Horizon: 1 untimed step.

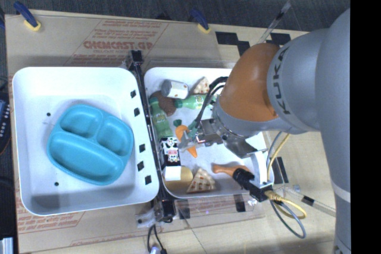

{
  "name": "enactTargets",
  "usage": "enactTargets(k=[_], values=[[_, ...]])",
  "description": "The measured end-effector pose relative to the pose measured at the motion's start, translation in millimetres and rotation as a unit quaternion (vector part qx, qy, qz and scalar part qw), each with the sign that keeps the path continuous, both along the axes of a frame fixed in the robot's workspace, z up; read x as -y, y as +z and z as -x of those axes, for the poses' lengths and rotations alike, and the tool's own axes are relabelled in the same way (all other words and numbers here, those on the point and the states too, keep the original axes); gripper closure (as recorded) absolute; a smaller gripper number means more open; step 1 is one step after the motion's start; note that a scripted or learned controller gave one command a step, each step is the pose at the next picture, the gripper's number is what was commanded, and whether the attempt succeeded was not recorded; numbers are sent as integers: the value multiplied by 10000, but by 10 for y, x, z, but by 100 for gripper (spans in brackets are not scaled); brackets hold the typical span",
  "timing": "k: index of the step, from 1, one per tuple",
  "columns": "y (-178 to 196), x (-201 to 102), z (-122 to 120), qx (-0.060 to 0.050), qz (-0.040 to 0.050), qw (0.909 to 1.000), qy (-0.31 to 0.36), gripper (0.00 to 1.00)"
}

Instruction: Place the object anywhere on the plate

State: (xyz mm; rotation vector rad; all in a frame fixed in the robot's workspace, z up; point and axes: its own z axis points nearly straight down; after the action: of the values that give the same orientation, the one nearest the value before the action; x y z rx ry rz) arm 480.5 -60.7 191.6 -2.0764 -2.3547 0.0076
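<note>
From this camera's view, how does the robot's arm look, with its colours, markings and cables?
The arm is thick, rounded and light grey, with a wide orange band above the wrist and dark KUKA lettering next to it. A dark cable curves along the wrist toward the gripper, a small metal-grey assembly. Yellowish cables loop near the right bin.

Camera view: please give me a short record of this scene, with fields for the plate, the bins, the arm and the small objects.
plate: blue plate with compartments, lying in the left bin, nothing on it
right bin: right bin holds a clutter of small items
items: green bottle, pizza slice, black-and-white carton, orange carrot-like piece
arm: reaches in from the right, over the right bin
gripper: gripper low among the items, beside the orange piece; a grasp cannot be told
task state: no object on the plate yet
</note>
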Motion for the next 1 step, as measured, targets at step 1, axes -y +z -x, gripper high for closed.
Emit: enactTargets(k=[1], values=[[-4,-774,-617,-6,-14,9938,1116,100]])
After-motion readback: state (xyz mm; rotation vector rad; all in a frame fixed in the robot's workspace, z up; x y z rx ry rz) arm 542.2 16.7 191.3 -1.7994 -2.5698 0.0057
